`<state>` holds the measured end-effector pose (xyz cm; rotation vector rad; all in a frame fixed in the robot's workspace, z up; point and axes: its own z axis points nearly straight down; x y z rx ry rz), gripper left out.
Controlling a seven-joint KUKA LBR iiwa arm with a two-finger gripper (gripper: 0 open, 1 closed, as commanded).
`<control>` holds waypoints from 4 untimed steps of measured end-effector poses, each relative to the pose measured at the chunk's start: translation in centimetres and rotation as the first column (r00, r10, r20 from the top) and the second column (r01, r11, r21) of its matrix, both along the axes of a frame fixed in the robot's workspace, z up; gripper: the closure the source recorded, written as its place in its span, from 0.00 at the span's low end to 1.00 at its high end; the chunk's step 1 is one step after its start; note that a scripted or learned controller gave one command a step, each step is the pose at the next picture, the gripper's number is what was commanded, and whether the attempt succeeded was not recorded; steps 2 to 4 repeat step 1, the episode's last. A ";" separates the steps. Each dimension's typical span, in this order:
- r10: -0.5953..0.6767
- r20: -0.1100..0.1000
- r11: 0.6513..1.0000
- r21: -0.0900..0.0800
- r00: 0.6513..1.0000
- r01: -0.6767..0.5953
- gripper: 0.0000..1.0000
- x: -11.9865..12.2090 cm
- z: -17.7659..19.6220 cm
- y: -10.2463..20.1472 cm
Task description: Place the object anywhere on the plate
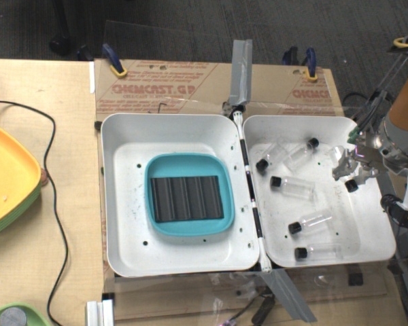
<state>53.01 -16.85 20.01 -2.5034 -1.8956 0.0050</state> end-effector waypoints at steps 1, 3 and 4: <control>0.000 0.000 1.000 0.000 1.000 0.000 0.00 0.0 0.0 0.0; 0.000 0.000 1.000 0.000 1.000 0.000 0.00 0.0 0.0 0.0; 0.000 0.000 1.000 0.000 1.000 0.000 0.00 0.0 0.0 0.0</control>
